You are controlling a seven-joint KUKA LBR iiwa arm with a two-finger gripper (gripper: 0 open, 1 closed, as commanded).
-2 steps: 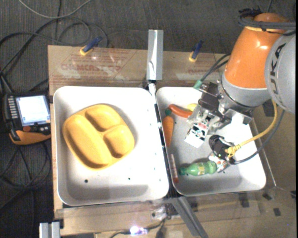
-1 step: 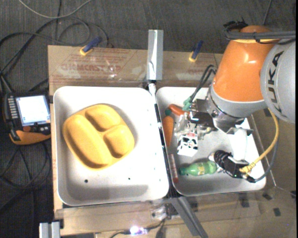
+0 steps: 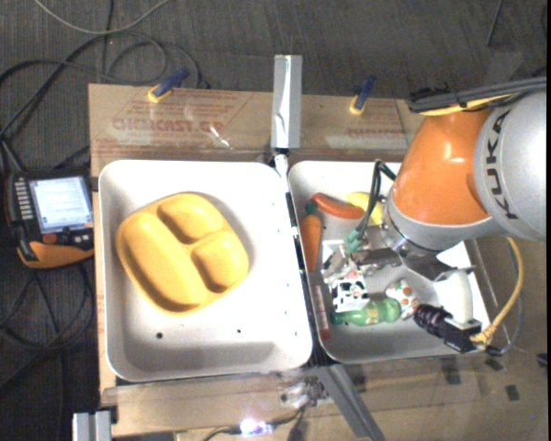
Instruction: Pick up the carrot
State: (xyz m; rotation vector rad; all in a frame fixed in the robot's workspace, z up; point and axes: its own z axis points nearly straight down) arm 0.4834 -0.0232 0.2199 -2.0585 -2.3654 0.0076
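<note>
Carrot [image 3: 310,237] lies lengthwise against the right bin's [image 3: 477,315] left wall, beside a bottle [image 3: 335,207]. It looks light, stiff and smooth, so a mid-length grasp seems safest. Whether the gripper [image 3: 349,266] is clamped or apart, I cannot tell.

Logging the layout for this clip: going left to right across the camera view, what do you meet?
Handheld screen unit → yellow divided plate in the left bin → carrot at the right bin's left wall → arm's orange band.
</note>
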